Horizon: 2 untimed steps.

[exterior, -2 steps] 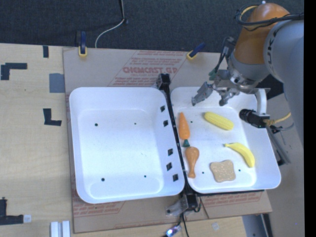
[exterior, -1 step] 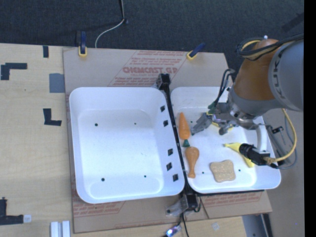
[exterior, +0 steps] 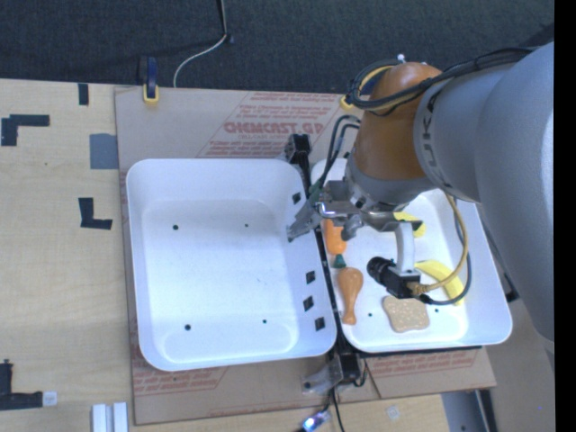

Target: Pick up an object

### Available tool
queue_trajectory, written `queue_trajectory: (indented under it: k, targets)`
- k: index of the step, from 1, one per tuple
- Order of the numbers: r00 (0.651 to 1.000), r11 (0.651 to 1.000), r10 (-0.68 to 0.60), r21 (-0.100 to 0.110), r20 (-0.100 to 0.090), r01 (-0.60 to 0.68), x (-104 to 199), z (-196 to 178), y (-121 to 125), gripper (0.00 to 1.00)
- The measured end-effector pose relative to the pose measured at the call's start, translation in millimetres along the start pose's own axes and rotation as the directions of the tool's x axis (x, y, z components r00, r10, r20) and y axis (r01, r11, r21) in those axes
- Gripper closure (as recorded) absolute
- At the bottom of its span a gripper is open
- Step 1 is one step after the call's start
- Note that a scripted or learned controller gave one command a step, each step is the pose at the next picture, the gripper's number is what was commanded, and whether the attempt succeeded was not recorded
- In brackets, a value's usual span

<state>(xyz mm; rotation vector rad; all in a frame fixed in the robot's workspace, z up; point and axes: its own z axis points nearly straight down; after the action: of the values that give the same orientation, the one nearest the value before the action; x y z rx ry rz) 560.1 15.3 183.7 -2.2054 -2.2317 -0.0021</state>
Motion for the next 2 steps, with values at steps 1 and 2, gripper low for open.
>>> queue_trajectory:
  k: [1,2]
  targets:
    - [1.000,1.000,0.008,-0.008,0.005,-0.008,-13.0,-0.9,94.1,0.00]
    - [1.000,1.000,0.014,-0.016,0.008,-0.014,-73.8,-128.7,109.1,0.00]
